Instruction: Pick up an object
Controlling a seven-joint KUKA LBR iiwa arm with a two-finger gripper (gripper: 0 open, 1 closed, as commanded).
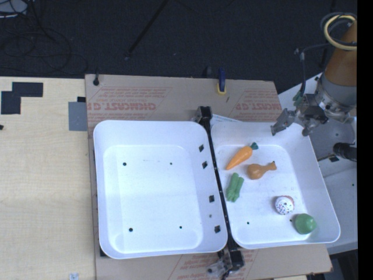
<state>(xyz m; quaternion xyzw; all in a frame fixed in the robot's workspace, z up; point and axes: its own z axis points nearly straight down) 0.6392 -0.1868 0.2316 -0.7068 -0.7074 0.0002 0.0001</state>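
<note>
I see the gripper [294, 122] above the right bin's [323, 182] far right corner, off the toys, with its fingers spread apart and nothing between them. In that bin lie a carrot [240, 156], a brown gourd [260, 170] just beside it, a green pod [235, 187] near the divider, a speckled white ball [284, 205] and a green ball [303, 223] toward the near right corner. The left bin [102, 156] sits alongside on cardboard [145, 101].

The arm [341, 69] comes in from the right, its orange band at the top, and the gripper [297, 120] points down-left.
</note>
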